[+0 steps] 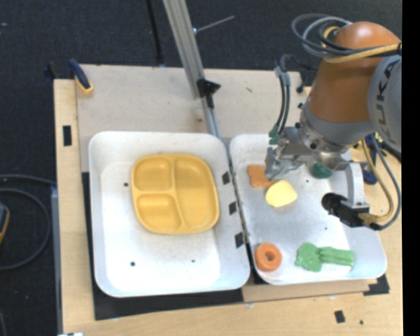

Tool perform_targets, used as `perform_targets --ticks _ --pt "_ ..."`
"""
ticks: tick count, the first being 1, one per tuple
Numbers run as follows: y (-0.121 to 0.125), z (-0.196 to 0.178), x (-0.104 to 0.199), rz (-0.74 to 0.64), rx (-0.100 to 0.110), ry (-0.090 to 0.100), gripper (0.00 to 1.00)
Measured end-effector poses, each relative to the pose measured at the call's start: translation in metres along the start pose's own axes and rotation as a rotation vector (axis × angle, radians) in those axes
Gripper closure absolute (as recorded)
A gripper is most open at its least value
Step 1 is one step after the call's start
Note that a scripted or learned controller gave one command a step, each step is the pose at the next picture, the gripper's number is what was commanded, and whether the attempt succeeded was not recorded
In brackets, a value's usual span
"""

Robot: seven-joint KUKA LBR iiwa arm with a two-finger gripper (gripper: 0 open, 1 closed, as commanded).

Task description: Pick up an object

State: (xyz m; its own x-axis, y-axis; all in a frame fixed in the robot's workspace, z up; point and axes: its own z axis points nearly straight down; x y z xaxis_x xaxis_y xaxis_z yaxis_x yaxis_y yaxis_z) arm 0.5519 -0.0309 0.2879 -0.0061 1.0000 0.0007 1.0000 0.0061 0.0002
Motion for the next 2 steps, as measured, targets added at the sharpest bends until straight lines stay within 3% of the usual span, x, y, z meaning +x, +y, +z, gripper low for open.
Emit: perform_targets --ticks 2 --pt "-0.015 0.030 0.091 0.000 0.002 0.000 1.00"
